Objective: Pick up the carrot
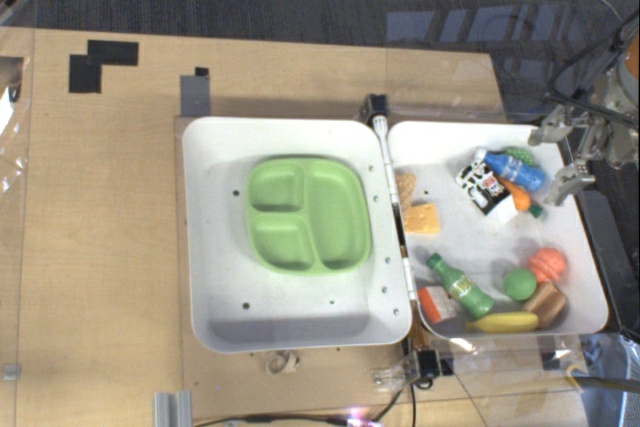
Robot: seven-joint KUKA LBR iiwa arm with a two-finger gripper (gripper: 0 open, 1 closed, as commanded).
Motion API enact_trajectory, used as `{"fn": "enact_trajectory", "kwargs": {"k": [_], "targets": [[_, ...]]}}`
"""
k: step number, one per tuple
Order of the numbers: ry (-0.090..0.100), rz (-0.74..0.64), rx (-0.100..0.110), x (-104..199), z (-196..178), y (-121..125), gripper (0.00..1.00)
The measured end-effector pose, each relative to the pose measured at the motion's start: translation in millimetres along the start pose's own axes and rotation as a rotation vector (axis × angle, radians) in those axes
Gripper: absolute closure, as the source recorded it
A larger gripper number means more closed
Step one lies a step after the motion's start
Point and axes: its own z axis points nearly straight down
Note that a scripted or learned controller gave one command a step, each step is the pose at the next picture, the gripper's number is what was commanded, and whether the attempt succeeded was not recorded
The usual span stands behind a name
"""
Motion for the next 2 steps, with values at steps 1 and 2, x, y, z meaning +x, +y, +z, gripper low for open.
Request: {"fn": "enact_trajectory", "kwargs": {"k": [1, 2], "targets": [[0.007, -0.159, -0.004, 17.2, 111.7, -5.9, 0.00], [-0.046, -0.368, 0.018, 20.7, 144.6, -8.5, 0.00]]}}
